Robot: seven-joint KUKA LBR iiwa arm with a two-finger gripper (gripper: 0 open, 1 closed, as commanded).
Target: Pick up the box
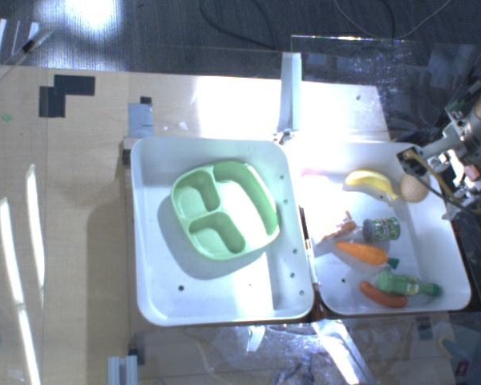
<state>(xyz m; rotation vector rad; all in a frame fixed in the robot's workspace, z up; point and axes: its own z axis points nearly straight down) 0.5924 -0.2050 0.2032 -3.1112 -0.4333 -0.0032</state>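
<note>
The box (339,230) is a small brownish-orange carton lying tilted near the left side of the right bin (457,283), just above the carrot (362,253). My gripper (442,175) hangs over the bin's far right rim, next to a tan egg-shaped object (414,188). It is well to the right of the box and apart from it. Nothing from the bin is seen in the gripper.
The right bin also holds a yellow banana (371,184), a small can (381,229), a green bottle (407,284) and a red sausage-like piece (382,296). A green divided plate (223,208) lies in the left bin (156,295). Between the bins runs a raised rim.
</note>
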